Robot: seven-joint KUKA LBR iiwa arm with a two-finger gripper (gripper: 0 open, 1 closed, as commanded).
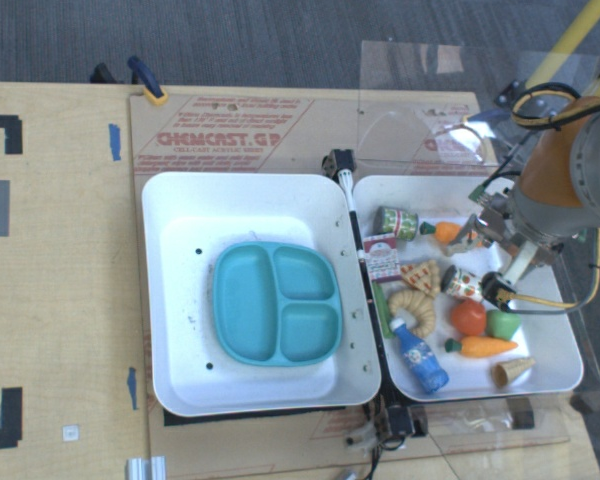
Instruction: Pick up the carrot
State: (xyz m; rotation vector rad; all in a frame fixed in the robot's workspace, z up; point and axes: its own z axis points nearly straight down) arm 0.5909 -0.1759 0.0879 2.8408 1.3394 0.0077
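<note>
At the frame's right, the tool (483, 230) hovers beside a small carrot (445, 232), apparently lining up; its finger state cannot be told.

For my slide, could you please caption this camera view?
Gripper hovers over right bin near carrot.

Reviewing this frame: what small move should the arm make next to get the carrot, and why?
Probably shift the pincer toward the near edge of the right bin and bring it above the carrot. The pincer sits over the bin's far part, beside a small orange piece, while the carrot lies near the front, beside the tomato and the cone.
</note>
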